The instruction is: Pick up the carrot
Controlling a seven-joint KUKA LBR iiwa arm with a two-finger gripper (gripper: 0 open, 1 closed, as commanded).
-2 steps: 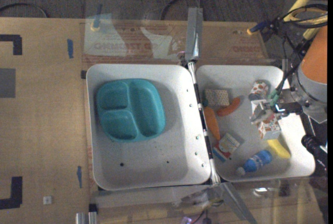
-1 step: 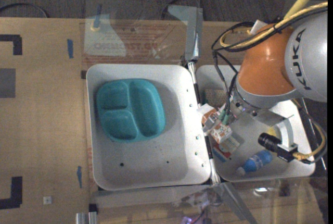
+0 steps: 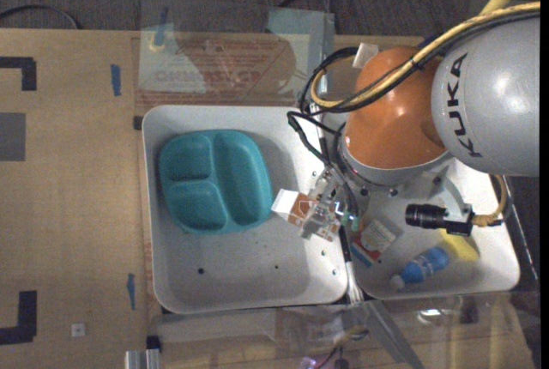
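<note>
Tool low at left bin's right wall, beside teal plate. Orange item, likely carrot, at fingers; grip state unclear. Blue bottle in right bin.

Two bins sit side by side on the surface. The left bin has a divided plate in its far-left part. The gripper hangs over that bin's right edge (right by the divider). The right bin holds a bottle near its front, arm overhead.
</note>
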